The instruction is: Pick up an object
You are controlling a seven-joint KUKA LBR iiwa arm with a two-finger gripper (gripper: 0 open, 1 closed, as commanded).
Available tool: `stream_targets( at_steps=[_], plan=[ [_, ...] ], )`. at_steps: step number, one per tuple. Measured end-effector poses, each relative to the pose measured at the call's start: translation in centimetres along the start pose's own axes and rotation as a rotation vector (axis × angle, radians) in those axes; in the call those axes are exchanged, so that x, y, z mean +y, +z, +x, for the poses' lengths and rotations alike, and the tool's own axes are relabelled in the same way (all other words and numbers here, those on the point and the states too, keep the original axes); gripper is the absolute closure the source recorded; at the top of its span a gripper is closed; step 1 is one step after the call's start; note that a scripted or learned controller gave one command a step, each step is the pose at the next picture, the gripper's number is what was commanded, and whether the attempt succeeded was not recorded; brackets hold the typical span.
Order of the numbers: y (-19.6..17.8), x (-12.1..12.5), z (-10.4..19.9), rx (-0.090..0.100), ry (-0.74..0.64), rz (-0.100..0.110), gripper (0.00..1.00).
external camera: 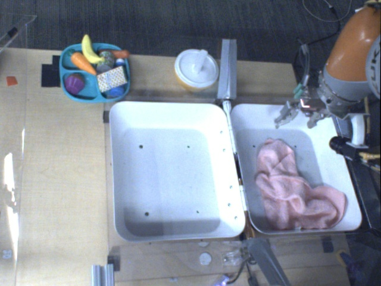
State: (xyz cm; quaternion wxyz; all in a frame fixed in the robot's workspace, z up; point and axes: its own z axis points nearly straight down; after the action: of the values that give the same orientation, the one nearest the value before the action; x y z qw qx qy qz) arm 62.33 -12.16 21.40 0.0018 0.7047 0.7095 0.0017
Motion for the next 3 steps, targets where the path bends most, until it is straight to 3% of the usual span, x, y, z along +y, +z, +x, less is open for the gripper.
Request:
stream_targets(
  at_steps=[1,2,3],
  plan=[
    [11.8,-2.8,0.5,0.000,-0.026,-0.001,0.00],
    [12.2,-7.0,2.6,-0.002,-0.097,-0.013,0.00],
    [12.5,-1.1,3.7,-0.001,-0.004,-0.009,0.00]
  ],
)
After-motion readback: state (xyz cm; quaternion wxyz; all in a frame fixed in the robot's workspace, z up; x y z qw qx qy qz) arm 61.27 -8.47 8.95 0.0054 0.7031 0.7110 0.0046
